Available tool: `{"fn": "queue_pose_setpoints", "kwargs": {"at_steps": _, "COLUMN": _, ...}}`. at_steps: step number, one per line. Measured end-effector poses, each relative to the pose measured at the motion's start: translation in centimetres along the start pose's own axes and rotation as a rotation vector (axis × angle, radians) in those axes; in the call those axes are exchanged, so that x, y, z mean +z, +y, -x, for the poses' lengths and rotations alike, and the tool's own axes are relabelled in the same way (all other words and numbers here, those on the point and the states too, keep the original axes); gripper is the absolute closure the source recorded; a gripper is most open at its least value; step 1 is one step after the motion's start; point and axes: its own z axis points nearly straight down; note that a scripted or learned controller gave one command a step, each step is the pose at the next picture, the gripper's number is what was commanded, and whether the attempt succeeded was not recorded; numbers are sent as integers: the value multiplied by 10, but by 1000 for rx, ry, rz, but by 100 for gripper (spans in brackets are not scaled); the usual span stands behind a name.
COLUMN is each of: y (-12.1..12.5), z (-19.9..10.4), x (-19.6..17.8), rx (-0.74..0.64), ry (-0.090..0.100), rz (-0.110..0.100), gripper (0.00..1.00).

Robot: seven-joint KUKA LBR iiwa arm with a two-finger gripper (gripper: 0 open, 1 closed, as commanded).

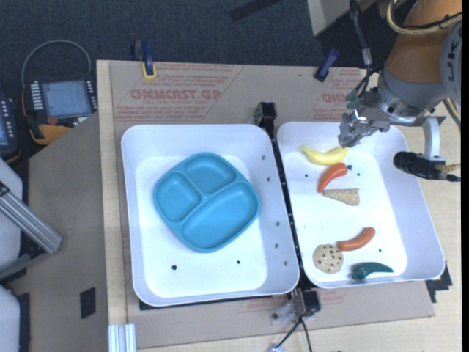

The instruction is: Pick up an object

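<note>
My gripper hangs over the far end of the right bin, just above and to the right of a yellow banana. Nothing shows between its fingers. Below the banana lie a red-orange chili pepper and a tan wedge like a pizza slice. Nearer the front of that bin are an orange sausage, a round cookie and a dark green pepper.
The left bin holds a blue divided plate. A black clamp sits between the bins at the far edge. A small screen device stands off the bench at the left.
</note>
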Motion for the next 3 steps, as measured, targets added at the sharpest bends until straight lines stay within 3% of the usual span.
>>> {"fn": "queue_pose_setpoints", "kwargs": {"at_steps": 2, "y": 20, "z": -104, "x": 15, "rx": 1, "ry": -2, "rz": 5, "gripper": 100}}
{"fn": "queue_pose_setpoints", "kwargs": {"at_steps": 3, "y": 20, "z": -160, "x": 5, "rx": -1, "ry": 0, "rz": 5, "gripper": 100}}
